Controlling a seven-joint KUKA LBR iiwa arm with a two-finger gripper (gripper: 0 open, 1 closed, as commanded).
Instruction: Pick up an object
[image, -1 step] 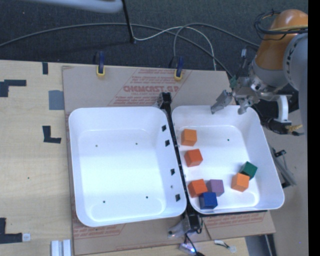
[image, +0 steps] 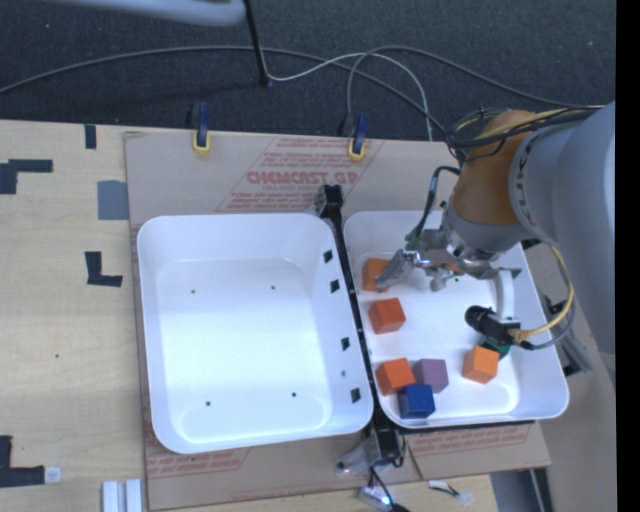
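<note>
**Arm low in the right bin, blocks scattered around it**

The arm (image: 520, 170) reaches into the right bin (image: 540, 405) and hangs low over its far half. The gripper (image: 422, 266) sits near the bin's far-left corner; two metal fingers (image: 398, 268) seem to splay outward, one toward the divider between the bins, though whether they are truly spread or closed cannot be told from this angle. Nothing is seen between them.

Six blocks lie in the right bin. An orange cube (image: 375, 273) sits just beside the left fingertip, close to the divider, partly hidden by the finger. A second orange cube (image: 388, 316) lies nearer the bin's middle, its edges turned slightly off the bin walls. Along the near edge, an orange block (image: 395, 375), a purple block (image: 432, 373) and a blue block (image: 417, 401) cluster together, touching or nearly so. A small orange block (image: 481, 364) sits toward the near-right corner, tilted. All are roughly cubic, with no clear long axis.

The left bin (image: 150, 330) lies alongside.
</note>
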